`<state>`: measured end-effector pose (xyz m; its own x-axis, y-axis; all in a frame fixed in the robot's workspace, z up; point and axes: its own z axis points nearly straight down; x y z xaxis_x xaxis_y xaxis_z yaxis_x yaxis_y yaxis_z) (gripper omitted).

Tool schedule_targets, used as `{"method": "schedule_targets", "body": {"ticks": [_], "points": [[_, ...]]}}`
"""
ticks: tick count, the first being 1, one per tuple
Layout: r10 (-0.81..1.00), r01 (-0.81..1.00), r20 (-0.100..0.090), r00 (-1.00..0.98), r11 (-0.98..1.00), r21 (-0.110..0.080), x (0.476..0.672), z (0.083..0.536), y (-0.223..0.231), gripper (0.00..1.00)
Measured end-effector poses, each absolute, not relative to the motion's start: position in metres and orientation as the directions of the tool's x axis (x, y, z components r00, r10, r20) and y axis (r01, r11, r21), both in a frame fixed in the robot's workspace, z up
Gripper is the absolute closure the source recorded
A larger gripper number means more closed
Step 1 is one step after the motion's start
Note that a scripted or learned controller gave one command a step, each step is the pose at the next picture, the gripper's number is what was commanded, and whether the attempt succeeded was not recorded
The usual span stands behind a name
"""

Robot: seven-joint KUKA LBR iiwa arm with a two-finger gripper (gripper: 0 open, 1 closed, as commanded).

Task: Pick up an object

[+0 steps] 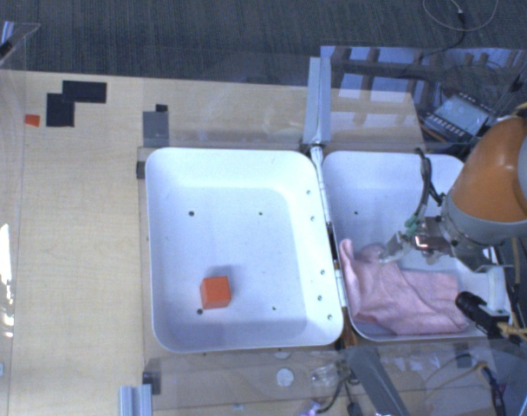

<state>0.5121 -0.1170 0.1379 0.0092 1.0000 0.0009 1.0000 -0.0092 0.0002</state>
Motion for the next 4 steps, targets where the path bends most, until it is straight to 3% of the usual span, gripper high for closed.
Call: {"method": "schedule_targets", "body": {"ticks": [1,2,3,4], "points": [[0.988,0.988,-0.004,-0.152,0.152,0.017,0.495,0.092,-0.154,0.00],[0.980,0.980,0.002,0.197,-0.197,0.005,0.531,0.096,-0.124,0.00],[0.998,0.997,-0.006,-0.068,0.068,0.020,0.547,0.092,-0.107,0.00],[0.984,0.984,-0.006,-0.177,0.178,0.017,0.580,0.091,-0.100,0.00]]}}
